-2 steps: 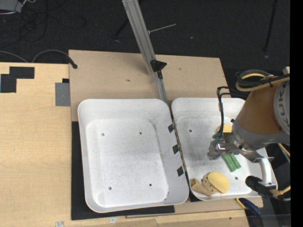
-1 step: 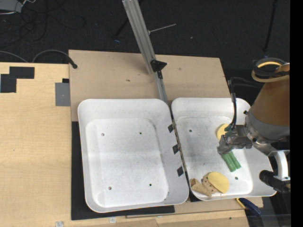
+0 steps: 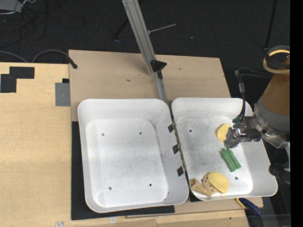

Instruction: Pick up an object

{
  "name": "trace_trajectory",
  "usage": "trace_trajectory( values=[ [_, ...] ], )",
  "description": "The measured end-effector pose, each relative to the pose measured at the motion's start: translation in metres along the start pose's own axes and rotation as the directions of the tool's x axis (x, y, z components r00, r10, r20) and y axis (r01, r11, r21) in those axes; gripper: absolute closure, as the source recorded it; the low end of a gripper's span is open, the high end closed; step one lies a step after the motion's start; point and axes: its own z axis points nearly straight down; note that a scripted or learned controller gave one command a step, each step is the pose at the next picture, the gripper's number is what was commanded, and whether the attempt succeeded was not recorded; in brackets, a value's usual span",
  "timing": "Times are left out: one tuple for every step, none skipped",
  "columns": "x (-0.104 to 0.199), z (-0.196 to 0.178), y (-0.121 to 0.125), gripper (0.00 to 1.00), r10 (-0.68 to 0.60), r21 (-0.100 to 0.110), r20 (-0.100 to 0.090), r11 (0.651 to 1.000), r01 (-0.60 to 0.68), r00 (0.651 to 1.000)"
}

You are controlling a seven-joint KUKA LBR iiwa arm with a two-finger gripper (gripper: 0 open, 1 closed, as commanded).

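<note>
Two shallow white bins sit side by side on the bench I am watching, and my arm [image 3: 274, 103] reaches in from the right over the right bin [image 3: 203, 112]. The pincer [image 3: 234, 138] hangs low above that bin's right half; from this slanted overhead angle I cannot tell whether it is wide, narrow or gripping anything. Touching or just beside the pincer, on its left, lies a round yellow piece [image 3: 221, 132], partly hidden by the metal. Just below the pincer, toward the front of the bin, lies a green ridged stick [image 3: 230, 159], angled slightly. Farther below and to its left, near the bin's front rim, rests a second yellow rounded object [image 3: 217, 181], and touching that one on its left is a tan, crumbly-looking lump [image 3: 200, 187]. Well to the left of the pincer is the left bin [image 3: 94, 112]. A slanted metal rail [image 3: 142, 37] rises behind the two bins.
</note>
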Motion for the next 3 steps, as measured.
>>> trace_trajectory(
  values=[
    [-0.001,-0.030,0.001,1.00,0.000,0.001,0.000,1.000,0.000,1.000],
    [0.042,-0.009,0.022,1.00,-0.002,0.008,-0.003,1.000,0.002,1.000],
    [0.097,0.001,0.037,1.00,-0.004,0.008,-0.003,1.000,0.004,1.000]
  ],
)
